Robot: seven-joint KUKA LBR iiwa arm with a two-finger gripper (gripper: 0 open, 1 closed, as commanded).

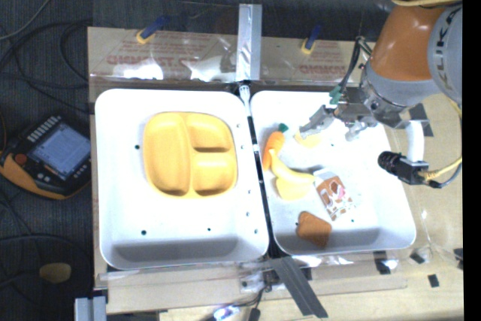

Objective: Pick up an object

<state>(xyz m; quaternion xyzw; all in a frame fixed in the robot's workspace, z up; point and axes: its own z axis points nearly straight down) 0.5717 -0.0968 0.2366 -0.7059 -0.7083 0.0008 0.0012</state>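
Seen from above, a grey arm (421, 34) with an orange band is reaching in from the right, its claw (336, 124) hanging with fingers spread over the right bin (391, 229). Below the claw, a carrot (272, 146), a yellow banana (289, 175), a small printed packet (334, 195) and a brown piece (313, 227) are lying close together. A yellow divided tray (189, 152) is sitting in the left bin (120, 229). A handheld controller (46, 158) is resting on the floor beside the bench (113, 56).

Robot lab: bins (109, 162), teach pendant (46, 155)
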